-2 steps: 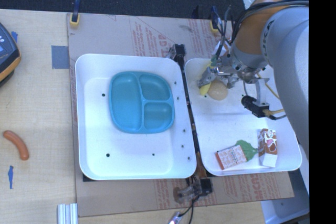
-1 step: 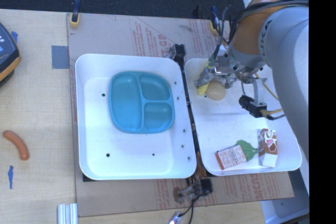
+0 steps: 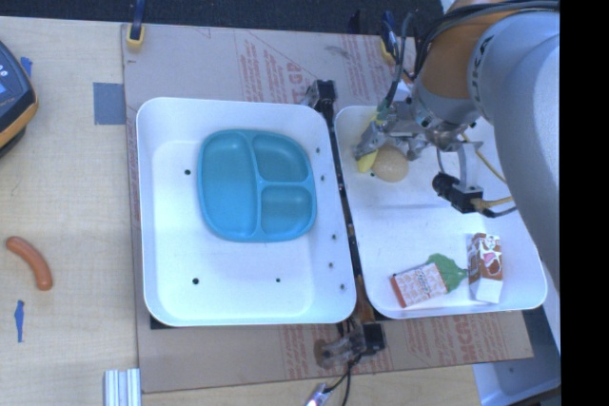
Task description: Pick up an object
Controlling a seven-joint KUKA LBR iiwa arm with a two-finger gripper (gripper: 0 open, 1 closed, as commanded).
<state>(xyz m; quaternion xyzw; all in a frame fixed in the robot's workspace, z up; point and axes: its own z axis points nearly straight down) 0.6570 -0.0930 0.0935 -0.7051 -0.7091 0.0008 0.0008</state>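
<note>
The grey arm (image 3: 519, 100) reaches in from the right, orange-banded wrist bent down, gripper (image 3: 381, 147) lowered leftward.

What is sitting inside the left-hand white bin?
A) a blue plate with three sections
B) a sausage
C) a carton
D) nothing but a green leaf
A: the blue divided plate lies in the middle of the left bin, while the sausage is out on the bench and the carton is in the right bin.

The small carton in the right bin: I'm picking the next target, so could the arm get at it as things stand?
Probably yes. The small carton lies uncovered near the right bin's front corner, only a green piece and a flat packet beside it, and the arm already reaches over that bin.
</note>
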